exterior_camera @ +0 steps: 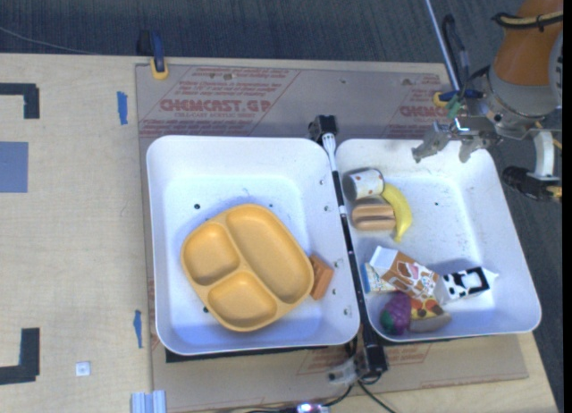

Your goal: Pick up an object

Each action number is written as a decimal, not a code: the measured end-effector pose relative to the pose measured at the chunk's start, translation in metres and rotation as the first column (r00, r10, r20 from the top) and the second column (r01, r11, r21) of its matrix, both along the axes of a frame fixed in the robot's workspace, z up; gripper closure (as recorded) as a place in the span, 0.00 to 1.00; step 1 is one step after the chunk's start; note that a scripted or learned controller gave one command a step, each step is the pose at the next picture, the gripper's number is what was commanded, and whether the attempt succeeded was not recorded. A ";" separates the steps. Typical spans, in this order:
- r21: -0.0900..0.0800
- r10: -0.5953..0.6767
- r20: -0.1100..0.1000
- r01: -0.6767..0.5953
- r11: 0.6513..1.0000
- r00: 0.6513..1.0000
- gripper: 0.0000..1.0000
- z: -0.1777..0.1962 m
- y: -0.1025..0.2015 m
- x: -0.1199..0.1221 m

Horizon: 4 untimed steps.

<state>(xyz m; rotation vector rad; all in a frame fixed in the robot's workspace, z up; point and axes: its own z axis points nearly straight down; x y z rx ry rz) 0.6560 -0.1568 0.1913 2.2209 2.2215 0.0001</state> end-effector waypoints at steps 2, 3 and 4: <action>-0.007 -0.003 0.009 0.003 1.000 1.000 0.00 -0.103 0.060 -0.043; -0.011 -0.003 0.016 0.004 1.000 1.000 1.00 -0.091 0.058 -0.041; 0.000 0.002 0.005 -0.002 1.000 1.000 1.00 0.030 0.102 0.012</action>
